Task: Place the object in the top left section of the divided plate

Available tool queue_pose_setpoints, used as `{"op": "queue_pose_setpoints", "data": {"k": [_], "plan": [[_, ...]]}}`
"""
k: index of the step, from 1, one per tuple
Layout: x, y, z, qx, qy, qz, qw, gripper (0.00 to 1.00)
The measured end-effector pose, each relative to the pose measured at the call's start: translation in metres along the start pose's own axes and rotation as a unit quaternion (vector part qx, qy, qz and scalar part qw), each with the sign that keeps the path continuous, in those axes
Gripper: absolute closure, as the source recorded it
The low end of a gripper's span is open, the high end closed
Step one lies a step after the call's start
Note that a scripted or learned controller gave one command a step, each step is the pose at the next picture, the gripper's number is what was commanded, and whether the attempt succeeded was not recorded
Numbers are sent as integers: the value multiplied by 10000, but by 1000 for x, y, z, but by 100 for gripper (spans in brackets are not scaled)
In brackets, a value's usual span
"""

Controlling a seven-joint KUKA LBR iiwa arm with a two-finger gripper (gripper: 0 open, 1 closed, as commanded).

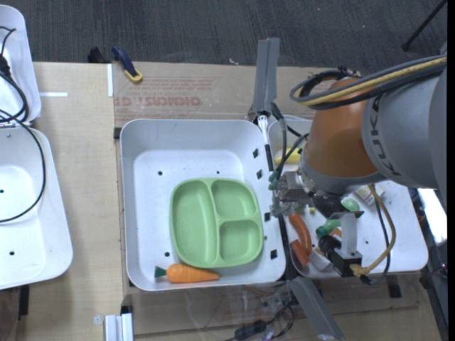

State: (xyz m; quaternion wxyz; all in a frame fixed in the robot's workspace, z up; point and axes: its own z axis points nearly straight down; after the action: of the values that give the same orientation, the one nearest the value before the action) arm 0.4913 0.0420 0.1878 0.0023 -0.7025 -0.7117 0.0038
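plate [215, 222] sections all bare | carrot [188, 274] beside it in left bin | claw [304, 241] over right bin (grip state: cannot tell) | placing not done

On the grey arm [409, 130] stood dark capital letters running down its casing; "KU" could be read, and the rest curved out of sight. The brown cardboard sheet [170, 91] on the counter [71, 304] behind the left bin [135, 190] bore red print, upside down from this camera and too faint to read. No other text, number or sign was legible.
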Motion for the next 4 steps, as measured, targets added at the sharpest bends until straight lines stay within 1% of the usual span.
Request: {"op": "queue_pose_setpoints", "data": {"k": [1,2,3,4], "plan": [[27,-13,-4,-5,-1,-696,9976,100],[-33,-13,-35,-18,-4,-520,9986,100],[24,-8,-31,-12,-8,-825,9966,100],[42,-12,-58,-20,-8,-1263,9920,100]]}}
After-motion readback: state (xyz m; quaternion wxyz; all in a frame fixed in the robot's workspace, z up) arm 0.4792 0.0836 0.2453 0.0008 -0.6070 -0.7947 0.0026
